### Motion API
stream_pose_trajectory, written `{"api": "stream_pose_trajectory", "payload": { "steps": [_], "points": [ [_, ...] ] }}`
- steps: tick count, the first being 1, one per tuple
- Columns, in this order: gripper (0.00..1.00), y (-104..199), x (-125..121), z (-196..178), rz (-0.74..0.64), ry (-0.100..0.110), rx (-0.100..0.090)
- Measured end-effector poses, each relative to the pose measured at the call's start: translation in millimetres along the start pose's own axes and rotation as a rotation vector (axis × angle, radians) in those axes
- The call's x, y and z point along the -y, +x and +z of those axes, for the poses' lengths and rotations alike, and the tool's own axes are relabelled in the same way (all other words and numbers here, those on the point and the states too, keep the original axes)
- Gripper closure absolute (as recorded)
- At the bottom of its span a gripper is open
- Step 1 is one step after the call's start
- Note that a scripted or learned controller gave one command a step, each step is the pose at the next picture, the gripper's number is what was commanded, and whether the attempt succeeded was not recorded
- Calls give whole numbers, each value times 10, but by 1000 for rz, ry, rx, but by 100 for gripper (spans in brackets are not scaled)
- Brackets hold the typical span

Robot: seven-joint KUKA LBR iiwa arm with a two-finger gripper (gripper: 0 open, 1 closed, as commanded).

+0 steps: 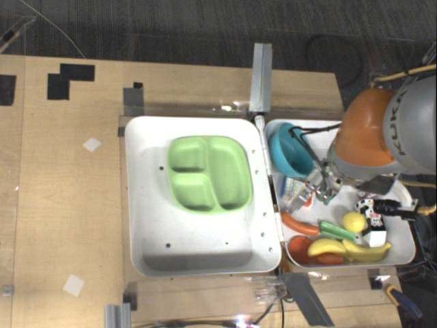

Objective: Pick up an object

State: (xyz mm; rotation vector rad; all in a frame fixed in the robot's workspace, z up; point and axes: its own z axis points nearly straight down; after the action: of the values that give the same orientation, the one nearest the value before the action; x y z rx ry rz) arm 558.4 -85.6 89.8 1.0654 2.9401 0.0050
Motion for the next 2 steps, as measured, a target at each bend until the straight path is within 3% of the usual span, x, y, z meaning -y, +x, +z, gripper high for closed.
{"api": "stream_pose_trajectory", "payload": {
  "steps": [1,2],
  "points": [
    [0,189,179,-9,114,-4,5],
    [0,69,103,-3,230,0,-2]
  ]
}}
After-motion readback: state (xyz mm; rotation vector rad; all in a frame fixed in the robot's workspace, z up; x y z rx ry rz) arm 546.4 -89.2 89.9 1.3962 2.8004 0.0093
